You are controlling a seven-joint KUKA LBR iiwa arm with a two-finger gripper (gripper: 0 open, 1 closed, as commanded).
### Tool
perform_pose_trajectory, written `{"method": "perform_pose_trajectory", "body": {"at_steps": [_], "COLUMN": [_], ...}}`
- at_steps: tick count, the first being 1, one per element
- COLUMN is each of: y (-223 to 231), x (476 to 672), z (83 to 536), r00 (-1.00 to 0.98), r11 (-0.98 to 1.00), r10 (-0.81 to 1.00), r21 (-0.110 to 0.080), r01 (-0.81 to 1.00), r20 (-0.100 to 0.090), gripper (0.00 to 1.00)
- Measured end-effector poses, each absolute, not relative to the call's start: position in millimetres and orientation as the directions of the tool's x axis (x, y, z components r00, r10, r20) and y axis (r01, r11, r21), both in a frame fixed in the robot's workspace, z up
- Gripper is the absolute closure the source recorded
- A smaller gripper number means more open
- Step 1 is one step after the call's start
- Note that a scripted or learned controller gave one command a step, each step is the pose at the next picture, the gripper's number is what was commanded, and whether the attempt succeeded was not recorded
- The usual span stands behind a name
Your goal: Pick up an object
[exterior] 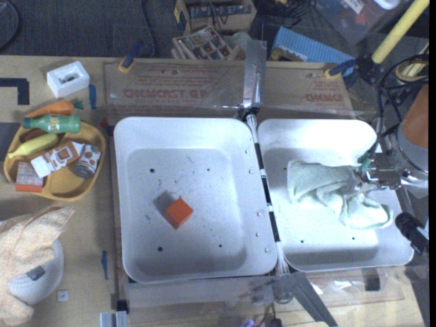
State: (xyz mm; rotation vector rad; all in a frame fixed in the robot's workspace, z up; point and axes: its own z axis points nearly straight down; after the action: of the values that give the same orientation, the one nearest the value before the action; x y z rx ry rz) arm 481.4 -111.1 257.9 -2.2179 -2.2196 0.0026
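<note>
A crumpled pale green cloth (315, 180) lies in the right bin (320, 251), spread from its middle toward its right wall. My gripper (359, 184) reaches in from the right and is down on the cloth's right half, where the folds bunch up around its tip. The cloth rests on the bin floor. An orange cube (179, 212) sits in the left bin (136, 148), low and left of its middle, with a small grey block (163, 200) touching its upper left side.
A yellow bowl (75, 187) of toy food stands on the bench left of the bins, with a white box (67, 78) behind it. A beige cloth (30, 251) lies at the front left. Cables and a yellow bar (402, 20) hang at the upper right.
</note>
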Motion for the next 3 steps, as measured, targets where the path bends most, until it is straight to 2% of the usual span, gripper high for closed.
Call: {"method": "perform_pose_trajectory", "body": {"at_steps": [1,2,3], "y": [-90,-110,-98], "x": [480.0,479.9,530.7], "z": [316,332,256], "r00": [-0.009,-0.039,-0.037], "r11": [0.009,0.039,0.037], "r10": [1.0,0.999,0.999], "r21": [0.0,0.003,-0.003], "r01": [1.0,0.999,0.999], "r20": [0.0,-0.002,0.001], "gripper": [0.0,0.0,0.0]}}
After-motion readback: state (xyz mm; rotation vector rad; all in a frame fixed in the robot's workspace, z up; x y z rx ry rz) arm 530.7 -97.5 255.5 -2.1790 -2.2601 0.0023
